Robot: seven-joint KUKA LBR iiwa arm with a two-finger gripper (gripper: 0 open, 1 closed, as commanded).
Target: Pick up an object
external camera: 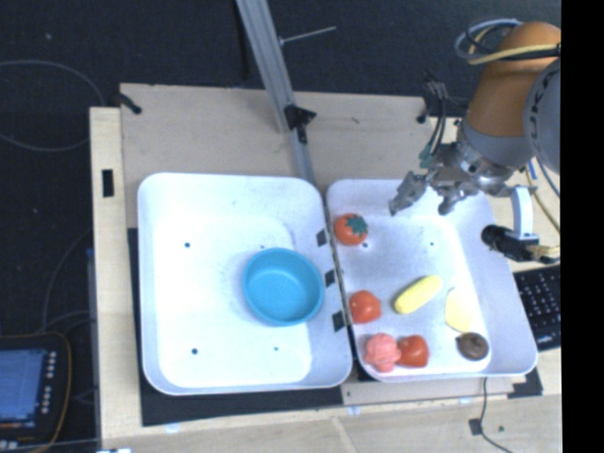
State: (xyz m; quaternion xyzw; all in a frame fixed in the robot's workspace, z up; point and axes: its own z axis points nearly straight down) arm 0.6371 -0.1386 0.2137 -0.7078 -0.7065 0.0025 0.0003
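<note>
Progress is still at the start: the gripper (422,199) hovers with fingers apart and nothing between them above the right white plastic bin (491,281), and the nearest object, a small red tomato-shaped toy (350,228), lies just to its left, not yet grasped.

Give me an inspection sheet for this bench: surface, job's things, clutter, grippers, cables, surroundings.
Surface: left bin and right bin side by side on the bench.
Job's things: right bin holds three tomatoes, a banana, a pink item, a pale yellow item and a brown item.
Clutter: blue bowl in left bin.
Grippers: gripper above right bin's far edge, jaws spread, holding nothing.
Cables: cables looped at the arm.
Surroundings: keyboard right, screen lower left.
</note>
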